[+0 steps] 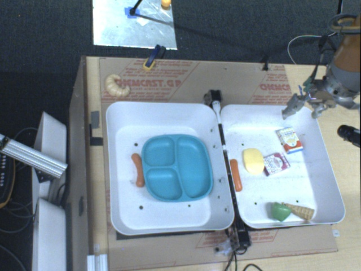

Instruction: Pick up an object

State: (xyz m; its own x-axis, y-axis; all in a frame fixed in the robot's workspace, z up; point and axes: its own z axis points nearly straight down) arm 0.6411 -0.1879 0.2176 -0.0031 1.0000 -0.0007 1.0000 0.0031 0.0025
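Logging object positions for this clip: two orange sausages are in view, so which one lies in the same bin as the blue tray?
The sausage in the left bin, just left of the blue tray. The other sausage lies in the right bin, along its left wall.

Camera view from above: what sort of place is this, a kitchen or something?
Probably a robot lab bench, not a kitchen. Two white bins hold toy food, like a hot dog and ice cream cone, and a robot arm's pincer hangs above the right bin.

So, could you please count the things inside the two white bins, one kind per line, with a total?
Sausages: 2
Blue divided plate: 1
Yellow block: 1
Small packets: 2
Ice-cream cone with green scoop: 1
Total: 7
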